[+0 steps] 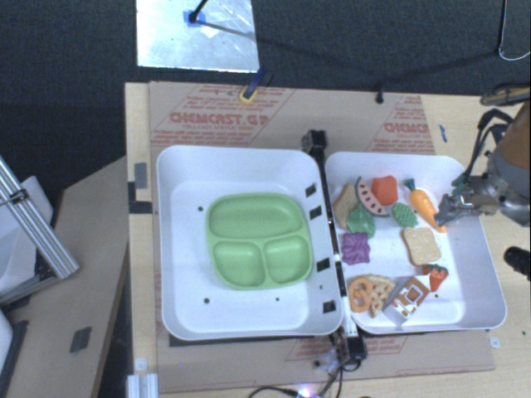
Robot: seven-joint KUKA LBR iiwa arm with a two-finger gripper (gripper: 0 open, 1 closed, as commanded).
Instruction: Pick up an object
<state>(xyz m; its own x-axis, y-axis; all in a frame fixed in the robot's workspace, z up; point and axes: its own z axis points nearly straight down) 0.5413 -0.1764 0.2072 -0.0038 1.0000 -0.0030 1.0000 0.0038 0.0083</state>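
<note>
The right bin (481,301) holds several toy foods: an orange carrot (423,206), a watermelon slice (374,195), a green leafy piece (361,220), a purple piece (355,247), a bread slice (421,245), a pretzel (369,293) and a small red piece (437,278). My gripper (455,206) sits low at the bin's right side, just right of the carrot and above the bread slice. Nothing shows as held by it.
The left bin (178,222) holds a green divided plate (257,239). A black hinge strip (328,230) runs between the bins. A brown and grey piece (406,297) lies near the right bin's front wall. Cardboard lies under both bins.
</note>
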